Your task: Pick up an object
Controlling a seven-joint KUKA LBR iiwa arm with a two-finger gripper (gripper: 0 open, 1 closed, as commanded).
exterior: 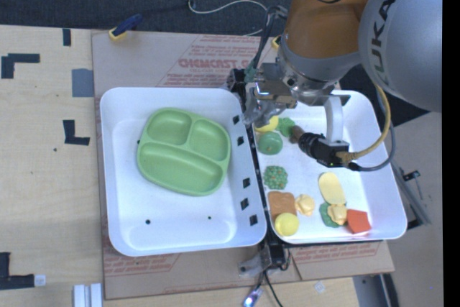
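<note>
Gripper: low over right bin's 10 o'clock corner; jaw state untellable.
Green divided plate: left bin, centre.
Toy foods: right bin.

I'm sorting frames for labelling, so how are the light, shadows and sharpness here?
Camera view: even, soft light with no strong glare; the green tray and the toy food, such as the yellow ball, look sharp; the arm looms large near the lens and shades the upper part of the right bin.
</note>
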